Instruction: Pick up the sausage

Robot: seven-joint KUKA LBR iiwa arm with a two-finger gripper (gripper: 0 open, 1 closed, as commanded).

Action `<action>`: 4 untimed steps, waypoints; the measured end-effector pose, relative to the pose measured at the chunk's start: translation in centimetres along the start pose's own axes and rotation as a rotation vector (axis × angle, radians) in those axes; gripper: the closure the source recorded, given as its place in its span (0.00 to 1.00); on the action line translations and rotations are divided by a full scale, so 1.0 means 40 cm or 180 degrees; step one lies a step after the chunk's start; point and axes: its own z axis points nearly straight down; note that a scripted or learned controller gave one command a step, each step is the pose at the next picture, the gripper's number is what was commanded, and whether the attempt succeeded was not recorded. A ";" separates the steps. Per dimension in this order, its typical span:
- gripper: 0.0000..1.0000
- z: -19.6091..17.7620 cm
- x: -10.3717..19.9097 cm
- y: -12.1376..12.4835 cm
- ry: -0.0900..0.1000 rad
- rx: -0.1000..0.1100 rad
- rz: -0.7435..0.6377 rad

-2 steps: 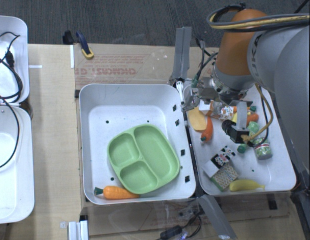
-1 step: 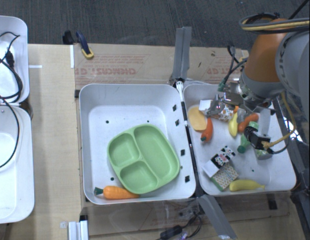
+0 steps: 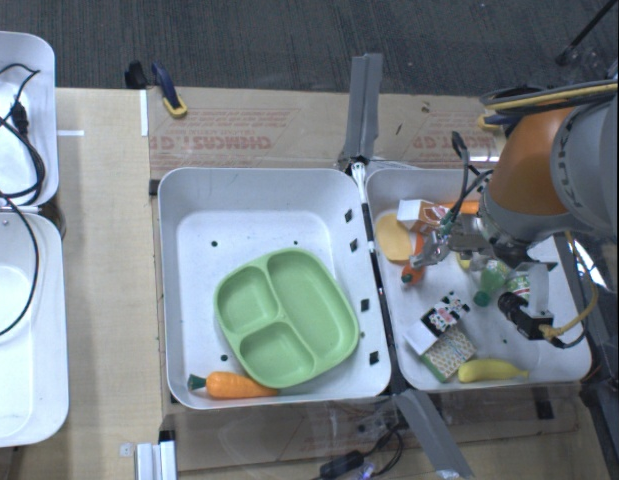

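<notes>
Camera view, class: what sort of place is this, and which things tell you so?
Most likely a robotics lab bench for pick-and-place trials. Clues: a grey and orange robot arm reaching over two white bins, toy food such as a carrot and banana, and loose cables at the side.

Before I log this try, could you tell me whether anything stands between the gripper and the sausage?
Nothing visible does: the gripper sits right over the small reddish sausage in the right bin. A yellow disc lies close beside it.
</notes>
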 end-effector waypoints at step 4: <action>1.00 0.031 -0.060 -0.091 0.0009 0.0077 0.0702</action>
